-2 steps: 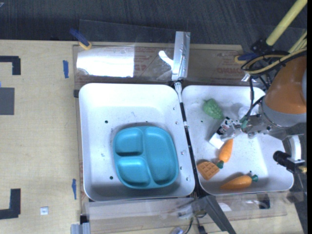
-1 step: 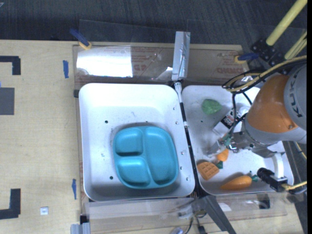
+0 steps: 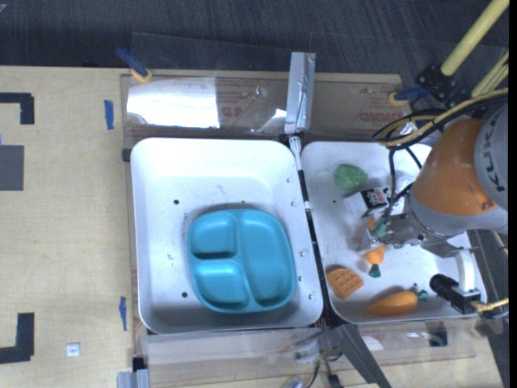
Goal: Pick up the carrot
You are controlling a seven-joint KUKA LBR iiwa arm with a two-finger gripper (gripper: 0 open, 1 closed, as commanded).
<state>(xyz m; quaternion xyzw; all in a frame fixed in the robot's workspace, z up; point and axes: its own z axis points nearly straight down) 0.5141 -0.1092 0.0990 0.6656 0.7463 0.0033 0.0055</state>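
Note:
A large orange carrot [image 3: 393,302] with a green top lies along the front wall of the right bin [image 3: 323,217]. A smaller carrot-like piece [image 3: 374,257], orange with a green tip, lies just behind it near the bin's middle. My gripper [image 3: 376,228] hangs over the middle of the right bin, directly behind the small piece and a good way from the large carrot. A small orange patch shows at the gripper's tip; I cannot make out what it is.
A green lumpy thing [image 3: 350,176] lies at the back of the right bin. An orange square cracker [image 3: 343,282] sits at its front left. The left bin [image 3: 153,217] holds a blue divided plate [image 3: 241,259]. My arm covers the right bin's right side.

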